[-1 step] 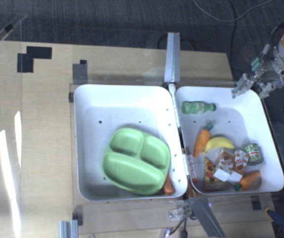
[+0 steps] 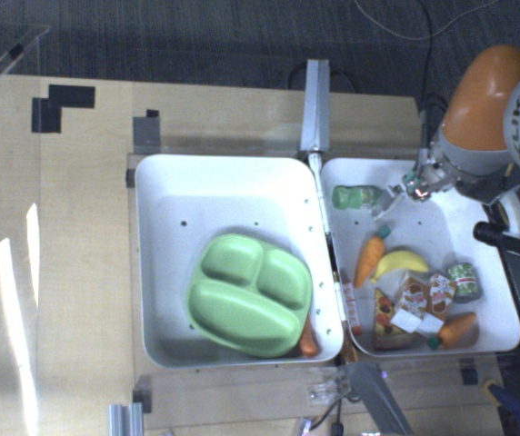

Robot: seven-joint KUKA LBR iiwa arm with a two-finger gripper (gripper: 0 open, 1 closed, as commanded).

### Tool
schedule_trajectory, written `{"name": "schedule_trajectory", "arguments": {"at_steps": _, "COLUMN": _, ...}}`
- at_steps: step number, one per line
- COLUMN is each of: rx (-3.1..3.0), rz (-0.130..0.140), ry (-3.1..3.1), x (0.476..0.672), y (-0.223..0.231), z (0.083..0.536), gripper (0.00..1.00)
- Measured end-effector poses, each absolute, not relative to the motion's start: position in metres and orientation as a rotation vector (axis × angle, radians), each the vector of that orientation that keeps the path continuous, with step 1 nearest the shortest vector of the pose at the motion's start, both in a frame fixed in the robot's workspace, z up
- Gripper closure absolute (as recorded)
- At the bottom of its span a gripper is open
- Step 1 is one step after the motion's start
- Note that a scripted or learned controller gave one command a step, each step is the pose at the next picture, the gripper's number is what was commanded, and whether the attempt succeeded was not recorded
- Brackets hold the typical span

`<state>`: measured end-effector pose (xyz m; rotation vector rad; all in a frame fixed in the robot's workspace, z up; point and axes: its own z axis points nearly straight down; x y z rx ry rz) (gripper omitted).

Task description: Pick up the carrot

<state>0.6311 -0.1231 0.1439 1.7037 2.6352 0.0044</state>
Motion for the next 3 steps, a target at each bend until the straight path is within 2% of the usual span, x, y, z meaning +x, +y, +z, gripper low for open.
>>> {"name": "schedule_trajectory", "arguments": {"at_steps": 1, "rx": 1.781, "rz": 0.010, "ry": 2.576, "x": 0.585, "y": -0.110, "z": 0.089, "gripper": 0.00}}
{"name": "schedule_trajectory", "arguments": {"at_steps": 2, "rx": 1.777, "rz": 0.018, "ry": 2.573, "x": 0.588, "y": -0.109, "z": 0.100, "gripper": 1.00}}
{"name": "schedule_trajectory", "arguments": {"at_steps": 3, "rx": 1.808, "rz": 0.004, "ry": 2.565, "x": 0.498, "y": -0.066, "z": 0.184, "gripper": 1.00}}
